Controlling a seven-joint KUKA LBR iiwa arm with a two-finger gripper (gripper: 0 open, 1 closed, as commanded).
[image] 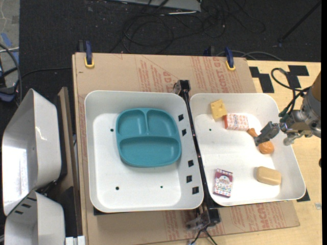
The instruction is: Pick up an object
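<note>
Two shallow white bins sat side by side on a brown cardboard-covered bench. The left bin (pixel 102 188) held a teal divided plate (pixel 148 137) with three compartments, lying flat toward the upper middle of that bin.

The right bin (pixel 240 195) held the loose things. A yellow cheese-like wedge (pixel 218 108) with small holes lay near the bin's upper left. Just right of it and slightly lower was a small white packet with red print (pixel 236 121). A small orange piece (pixel 252 132) lay just beside that packet's lower right corner. A round orange ball (pixel 266 147), smooth and bright, sat toward the right side of the bin, a little below the middle of the frame's height. Lower right in the bin lay a tan rounded block (pixel 269 176), like a bar of soap or a bread roll. At the bottom middle of the bin lay a small card or packet with a purple and white picture (pixel 223 182), flat on the floor.

The arm came in from the right edge of the frame, and its gripper (pixel 267 133) hung over the right side of the right bin, directly above the orange ball and close to it. One dark finger (pixel 266 132) slanted down toward the ball. Whether the gripper was spread or clenched could not be told from this angle, and nothing could be seen between its fingers.
</note>
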